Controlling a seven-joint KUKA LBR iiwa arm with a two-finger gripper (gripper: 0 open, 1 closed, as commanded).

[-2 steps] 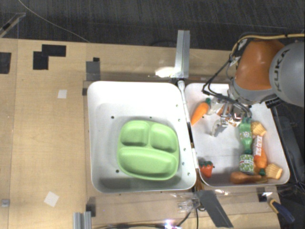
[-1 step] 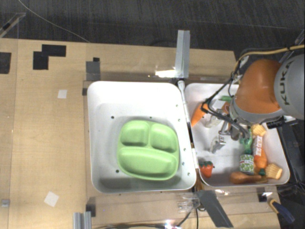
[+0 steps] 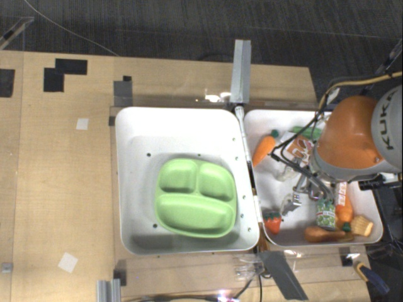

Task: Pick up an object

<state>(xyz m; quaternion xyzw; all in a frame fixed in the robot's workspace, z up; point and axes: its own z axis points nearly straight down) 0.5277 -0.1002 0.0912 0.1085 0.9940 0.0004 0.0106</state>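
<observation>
Camera view: grey two-finger gripper hangs low in the right shallow white bin, fingers apparently parted, gripping nothing. Nearest object: small red plastic toy (just beside). Recommend centring over it before closing, clear of the bin wall.

A smooth, slightly glossy plastic look is given by the green divided tray and by both white bins. The bench is seen as matt, pale wood. The grey bar between the bins appears as dull, brushed metal.
</observation>
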